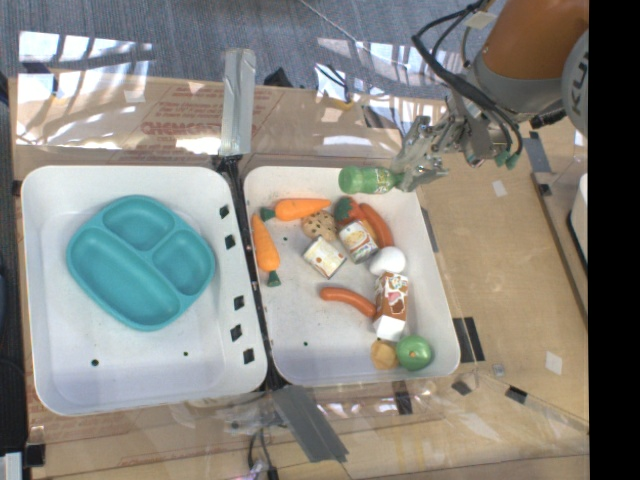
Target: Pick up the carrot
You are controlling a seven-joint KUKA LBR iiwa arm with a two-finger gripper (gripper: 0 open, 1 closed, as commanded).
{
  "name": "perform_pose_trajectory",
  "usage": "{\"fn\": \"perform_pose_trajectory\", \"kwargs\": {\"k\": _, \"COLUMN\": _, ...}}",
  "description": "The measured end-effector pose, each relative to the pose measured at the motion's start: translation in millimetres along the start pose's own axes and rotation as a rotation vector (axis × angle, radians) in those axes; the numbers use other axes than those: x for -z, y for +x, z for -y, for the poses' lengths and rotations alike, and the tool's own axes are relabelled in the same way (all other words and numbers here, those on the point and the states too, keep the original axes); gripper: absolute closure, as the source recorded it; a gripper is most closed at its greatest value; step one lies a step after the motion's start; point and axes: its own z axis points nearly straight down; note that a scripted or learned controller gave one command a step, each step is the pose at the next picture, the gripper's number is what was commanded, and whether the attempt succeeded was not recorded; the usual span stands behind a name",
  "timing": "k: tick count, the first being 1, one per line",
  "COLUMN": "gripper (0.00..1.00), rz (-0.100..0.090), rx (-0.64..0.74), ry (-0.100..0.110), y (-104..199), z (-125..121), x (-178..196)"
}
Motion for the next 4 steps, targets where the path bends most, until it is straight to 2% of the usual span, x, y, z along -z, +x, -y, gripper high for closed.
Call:
{"fn": "perform_pose_trajectory", "kwargs": {"k": 1, "gripper": 1.0, "rz": 0.014, "rx": 0.139, "ry": 0.006, "y": -11, "z": -1, "x": 102}}
{"fn": "perform_pose_trajectory", "kwargs": {"k": 2, "gripper": 1.0, "rz": 0.005, "rx": 0.394, "ry": 0.003, "y": 1, "z": -1, "x": 57}}
{"fn": "perform_pose_trajectory", "kwargs": {"k": 3, "gripper": 1.0, "rz": 0.01, "rx": 0.55, "ry": 0.006, "y": -11, "z": -2, "x": 69}}
{"fn": "perform_pose_trajectory", "kwargs": {"k": 4, "gripper": 1.0, "rz": 0.004, "rx": 0.733, "ry": 0.002, "y": 32, "z": -2, "x": 20}}
